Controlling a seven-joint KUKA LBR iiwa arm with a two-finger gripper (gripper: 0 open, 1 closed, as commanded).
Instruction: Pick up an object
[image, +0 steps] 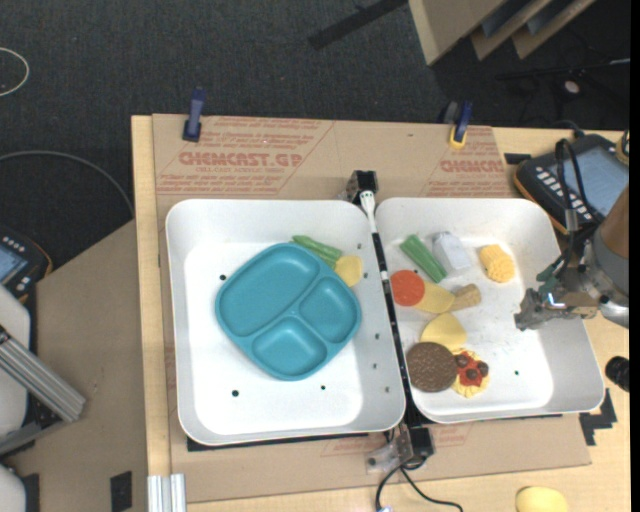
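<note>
My gripper (533, 308) hangs low over the right side of the right bin (520, 215), with bare white floor beneath it. The nearest toy foods are a yellow corn piece (497, 263) up and to its left and a tan piece (467, 295) further left. Also in this bin are a green pod (424, 257), a grey-white packet (450, 247), a red tomato (407, 288), a yellow wedge (443, 330), a brown patty (431, 366) and a red-and-yellow item (471, 372). None of them touches the gripper.
The left bin (200, 380) holds a blue divided plate (290, 310), with a green bean (317, 247) and a yellow piece (349, 268) at the plate's upper right edge. A black divider (380, 290) runs between the bins. Dark equipment with cables (570, 180) stands behind the right bin.
</note>
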